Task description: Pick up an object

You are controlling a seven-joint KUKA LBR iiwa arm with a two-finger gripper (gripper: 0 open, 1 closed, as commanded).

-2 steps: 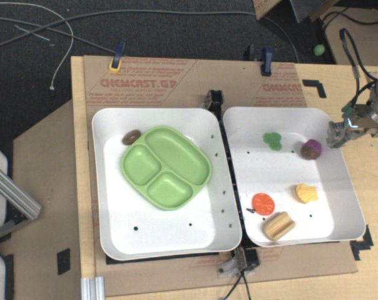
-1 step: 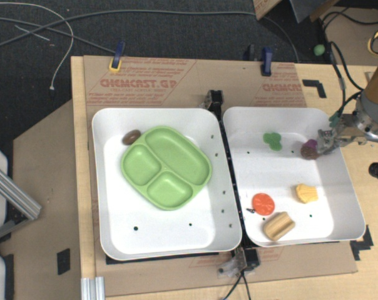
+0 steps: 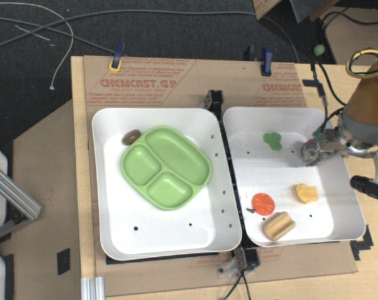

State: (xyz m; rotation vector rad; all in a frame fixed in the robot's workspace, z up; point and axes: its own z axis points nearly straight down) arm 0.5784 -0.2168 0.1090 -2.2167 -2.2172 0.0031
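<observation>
— Claw (image 3: 309, 154) hangs low in the right bin (image 3: 339, 230). Open or closed? I can't tell.
— What's close?
— Green thing (image 3: 273, 140), just beside it. Go straight down over it, slowly, then squeeze.

Cardboard-covered table (image 3: 176, 83), printed in red lettering, held along the far edge by a yellow-and-blue clamp (image 3: 117, 55) and a blue clamp (image 3: 266, 61). Directly on it, two shallow white bins side by side and touching: left bin (image 3: 114, 186) and right bin (image 3: 339, 220), with a black clip (image 3: 214, 97) at the far end of their seam.
</observation>
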